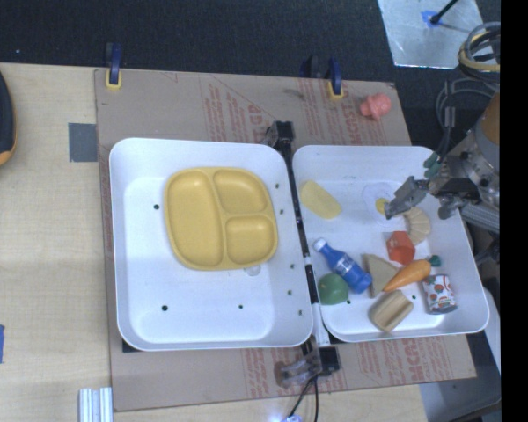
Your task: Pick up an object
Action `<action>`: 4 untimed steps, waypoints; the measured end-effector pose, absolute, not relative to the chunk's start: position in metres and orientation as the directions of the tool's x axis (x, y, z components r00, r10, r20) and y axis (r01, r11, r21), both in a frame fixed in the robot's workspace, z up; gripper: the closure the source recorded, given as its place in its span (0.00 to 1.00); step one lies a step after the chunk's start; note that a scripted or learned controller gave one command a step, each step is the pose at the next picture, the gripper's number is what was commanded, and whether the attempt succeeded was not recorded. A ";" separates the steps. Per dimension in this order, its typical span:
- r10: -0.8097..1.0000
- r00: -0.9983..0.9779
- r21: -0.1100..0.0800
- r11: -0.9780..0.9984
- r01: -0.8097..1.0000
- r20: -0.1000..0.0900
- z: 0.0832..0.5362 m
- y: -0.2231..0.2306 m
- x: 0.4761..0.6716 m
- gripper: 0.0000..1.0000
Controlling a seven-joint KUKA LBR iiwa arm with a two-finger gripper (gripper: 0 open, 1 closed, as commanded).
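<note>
The gripper [403,202] hangs over the upper part of the right bin [356,161], and its dark fingers look spread apart with nothing between them. Nearest to it lie a small yellow piece [381,207], just beside the fingertips, and a pale ridged shell-like toy [417,224] directly below. Further down the same bin sit a red-orange lump [401,248], a toy carrot [408,274], a small red-and-white can [439,294], a tan block [390,310], a blue bottle [343,265], a green ball [333,289] and a pale yellow lemon-shaped piece [320,200]. The left bin [136,236] holds a yellow 3-section plate [220,217].

All look like light, hollow plastic play food: stiff, smooth and apt to skid or roll when pinched. The shell-like toy seems the likeliest target; I would close across its narrower width, low down. The carrot should be taken across its thick middle, the can across its sides.
</note>
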State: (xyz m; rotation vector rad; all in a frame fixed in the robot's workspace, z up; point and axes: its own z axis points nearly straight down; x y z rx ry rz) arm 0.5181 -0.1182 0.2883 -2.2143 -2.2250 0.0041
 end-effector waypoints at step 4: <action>1.000 -0.002 -0.011 0.002 1.000 0.002 0.145 -0.189 0.570 0.00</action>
